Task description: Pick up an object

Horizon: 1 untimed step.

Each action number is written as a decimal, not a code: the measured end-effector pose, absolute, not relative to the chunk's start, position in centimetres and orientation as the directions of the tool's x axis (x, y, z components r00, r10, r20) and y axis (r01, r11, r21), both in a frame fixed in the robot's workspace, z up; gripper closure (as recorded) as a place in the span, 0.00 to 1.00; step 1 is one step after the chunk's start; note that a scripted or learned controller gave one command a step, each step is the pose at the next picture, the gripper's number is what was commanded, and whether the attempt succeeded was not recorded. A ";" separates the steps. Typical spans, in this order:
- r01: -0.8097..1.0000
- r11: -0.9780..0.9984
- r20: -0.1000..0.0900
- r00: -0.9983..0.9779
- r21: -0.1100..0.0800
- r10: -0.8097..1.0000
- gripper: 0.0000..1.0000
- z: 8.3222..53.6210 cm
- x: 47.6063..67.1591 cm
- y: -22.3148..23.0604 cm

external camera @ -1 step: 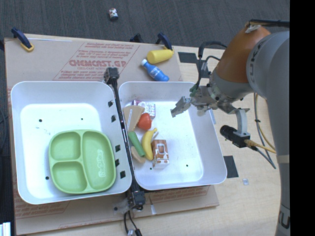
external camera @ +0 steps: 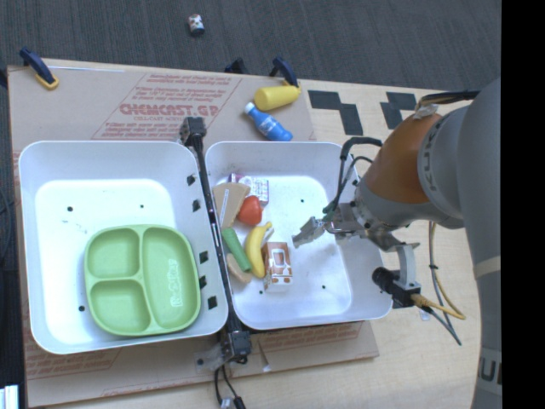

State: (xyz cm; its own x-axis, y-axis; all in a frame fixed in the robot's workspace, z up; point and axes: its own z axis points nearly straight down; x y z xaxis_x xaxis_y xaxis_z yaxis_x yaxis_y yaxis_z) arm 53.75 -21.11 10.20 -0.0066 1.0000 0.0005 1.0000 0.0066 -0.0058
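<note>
The right bin holds a pile of toy food along its left side. There is a yellow banana, a red tomato, a green cucumber, a small orange and white carton, a tan wedge and a white and pink packet. My gripper hangs low over the bin's middle, just right of the banana and carton. Nothing shows in its grasp.
The left bin carries a green divided plate. Behind the bins, on the cardboard, lie a yellow squeeze bottle and a blue bottle. Black clips join the bins at their shared wall. The arm's orange band overhangs the right bin's right rim.
</note>
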 end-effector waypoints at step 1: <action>1.000 0.008 0.001 -0.008 -0.005 1.000 0.00 9.1 47.6 -19.9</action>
